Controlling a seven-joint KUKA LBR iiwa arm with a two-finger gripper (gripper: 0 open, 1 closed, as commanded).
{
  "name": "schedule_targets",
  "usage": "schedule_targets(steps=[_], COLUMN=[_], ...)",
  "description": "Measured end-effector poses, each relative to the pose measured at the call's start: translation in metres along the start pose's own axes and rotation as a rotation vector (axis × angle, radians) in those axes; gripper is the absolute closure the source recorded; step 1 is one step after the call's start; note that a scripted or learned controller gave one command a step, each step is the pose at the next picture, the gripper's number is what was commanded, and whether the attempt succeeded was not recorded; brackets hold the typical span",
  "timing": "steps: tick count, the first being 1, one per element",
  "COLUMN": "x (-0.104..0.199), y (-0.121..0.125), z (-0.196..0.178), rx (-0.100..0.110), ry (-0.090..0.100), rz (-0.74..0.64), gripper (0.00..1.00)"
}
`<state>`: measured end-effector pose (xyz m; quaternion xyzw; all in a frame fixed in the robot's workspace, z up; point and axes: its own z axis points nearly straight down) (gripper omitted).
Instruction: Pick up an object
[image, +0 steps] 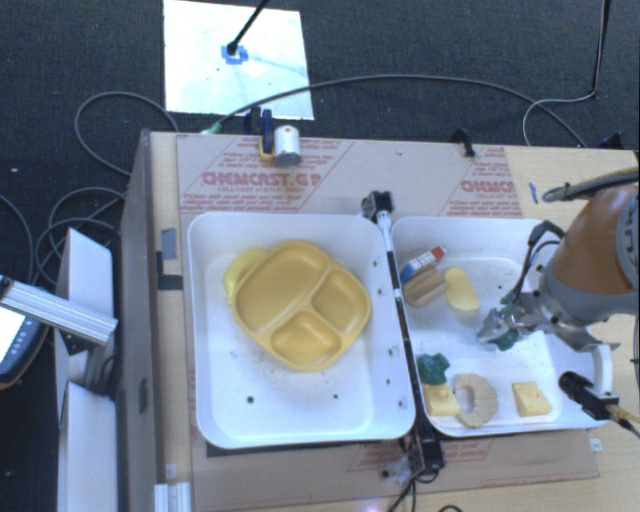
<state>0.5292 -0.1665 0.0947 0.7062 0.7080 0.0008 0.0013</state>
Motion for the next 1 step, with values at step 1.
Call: schedule_targets(steps=[1], x=[0.0868], y=[0.0315], z=[-0.0904], rx=[-0.001], ry=[0.002], rz=[-0.002], gripper=[1.00])
